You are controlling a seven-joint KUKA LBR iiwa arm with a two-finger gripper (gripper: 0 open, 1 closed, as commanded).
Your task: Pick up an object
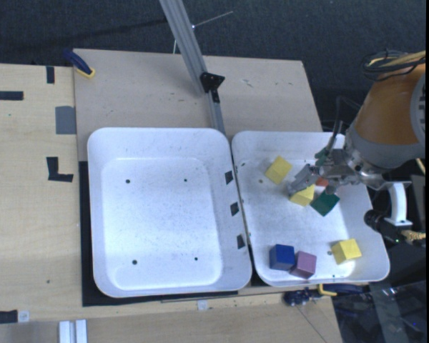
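The grey claw (305, 184) is reaching down onto a small yellow block (302, 196) beside a green cube (325, 204) in the right white bin (261, 256); its grip is unreadable, nothing visibly lifted yet

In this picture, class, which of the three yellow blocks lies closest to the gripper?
The yellow block beside the green block, right at the gripper; the other two yellow blocks sit apart.

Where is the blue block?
The blue block sits in the right bin, near its front edge toward the left side. It is right beside a purple block, with a yellow block a little farther right.
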